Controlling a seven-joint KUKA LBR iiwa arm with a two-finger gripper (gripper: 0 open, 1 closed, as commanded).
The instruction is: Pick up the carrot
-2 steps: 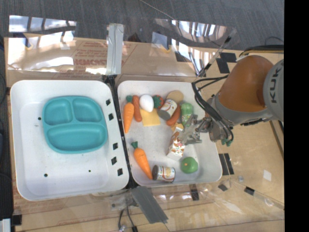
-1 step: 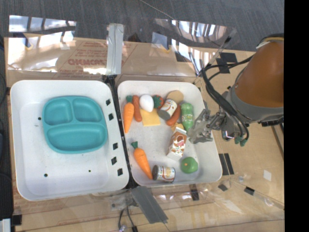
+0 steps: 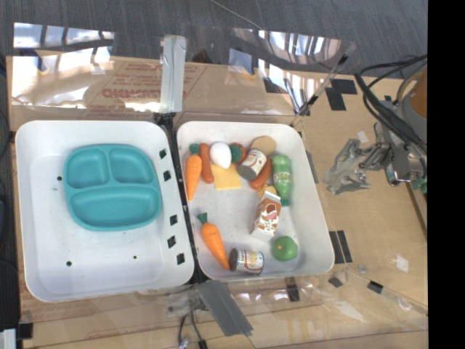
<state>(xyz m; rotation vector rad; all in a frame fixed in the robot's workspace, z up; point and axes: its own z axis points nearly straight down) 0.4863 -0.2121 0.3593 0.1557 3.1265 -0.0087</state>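
Several orange carrots lie in the right bin (image 3: pixel 314 217). One carrot (image 3: pixel 213 243) with a green top lies near the bin's front left, beside a tin can (image 3: pixel 247 261). A second carrot (image 3: pixel 192 176) lies along the left wall, with a darker one (image 3: pixel 206 164) right next to it. My gripper (image 3: pixel 336 182) hangs over the bare bench to the right of that bin, outside its rim and well away from the carrots. Its fingers look open and nothing is between them.
The right bin also holds a white egg (image 3: pixel 219 155), a yellow cheese slice (image 3: pixel 228 179), another can (image 3: pixel 252 164), a green bottle (image 3: pixel 281 177), a small carton (image 3: pixel 267 217) and a green fruit (image 3: pixel 285 249). The left bin (image 3: pixel 36 253) carries a teal divided plate (image 3: pixel 112 186).
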